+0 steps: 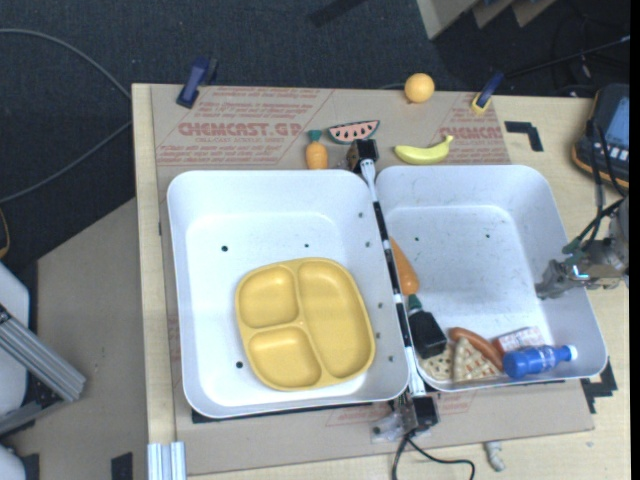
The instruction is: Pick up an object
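The right bin holds several toy items along its near and left sides. A blue bottle lies on its side at the near right. Beside it are a red hot dog, a waffle-like slice and a black block. An orange carrot rests against the bin's left wall. My gripper sits at the right wall of this bin, above and apart from the bottle. Nothing shows between it and the bin floor.
The left bin holds a yellow divided plate. Behind the bins on the bench lie a banana, a watermelon slice, a small orange fruit and an orange ball. Blue clamps hold the board's back edge.
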